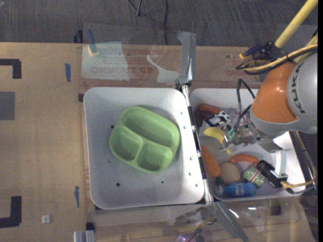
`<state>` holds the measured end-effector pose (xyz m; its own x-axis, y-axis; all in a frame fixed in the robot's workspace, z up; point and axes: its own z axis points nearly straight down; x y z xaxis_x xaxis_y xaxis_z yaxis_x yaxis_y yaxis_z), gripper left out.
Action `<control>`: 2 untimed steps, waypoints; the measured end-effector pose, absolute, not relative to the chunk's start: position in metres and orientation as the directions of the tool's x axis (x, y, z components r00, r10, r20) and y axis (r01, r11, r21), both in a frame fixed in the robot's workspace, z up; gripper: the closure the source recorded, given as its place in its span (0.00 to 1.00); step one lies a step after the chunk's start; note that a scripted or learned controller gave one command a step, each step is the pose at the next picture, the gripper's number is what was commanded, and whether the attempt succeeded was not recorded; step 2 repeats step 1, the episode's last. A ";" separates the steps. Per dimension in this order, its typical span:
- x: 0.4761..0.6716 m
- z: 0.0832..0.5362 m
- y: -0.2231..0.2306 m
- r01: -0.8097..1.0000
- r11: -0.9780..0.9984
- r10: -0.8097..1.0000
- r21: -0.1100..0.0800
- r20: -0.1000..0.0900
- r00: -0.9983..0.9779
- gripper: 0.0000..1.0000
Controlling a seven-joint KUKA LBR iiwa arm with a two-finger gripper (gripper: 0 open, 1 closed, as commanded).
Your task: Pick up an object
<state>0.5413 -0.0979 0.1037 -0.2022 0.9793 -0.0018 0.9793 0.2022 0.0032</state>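
Pick pending: gripper (233,139), finger state not discernible, low in right bin (292,144) over yellow banana (213,133) at its 9 o'clock; nothing visibly lifted; green divided tray (145,139) alone in left bin (101,115).

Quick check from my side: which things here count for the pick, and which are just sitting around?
For the pick: gripper; right bin items: banana, carrot, egg, blue bottle, sausage.

Lying about: green tray, left bin.
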 end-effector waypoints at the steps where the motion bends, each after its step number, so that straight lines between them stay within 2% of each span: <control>1: 0.612 0.228 -0.074 0.993 0.116 0.993 0.001 -0.002 -0.116 1.00; 2: 0.612 0.228 -0.074 0.993 0.116 0.993 0.001 -0.002 -0.116 1.00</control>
